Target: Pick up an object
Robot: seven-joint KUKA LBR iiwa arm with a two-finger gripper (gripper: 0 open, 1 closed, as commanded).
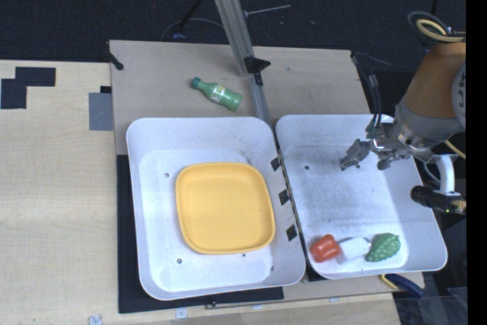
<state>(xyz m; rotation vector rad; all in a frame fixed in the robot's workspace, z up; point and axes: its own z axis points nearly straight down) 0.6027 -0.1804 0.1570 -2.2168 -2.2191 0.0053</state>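
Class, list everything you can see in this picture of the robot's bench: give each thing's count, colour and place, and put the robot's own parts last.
bins: 2, white, side by side on the bench
plate: 1, yellow, lying in the left bin
bottle: 1, green, lying on the bench behind the left bin
pepper: 1, red, near corner of the right bin
block: 1, white, between the pepper and the grapes
grapes: 1 bunch, green, near corner of the right bin, right of the block
rail: 1, grey metal, slanting from the back down to the gap between the bins
arm: 1, grey with an orange band, reaching in from the right
claw: 1, dark, over the far part of the right bin, holding nothing
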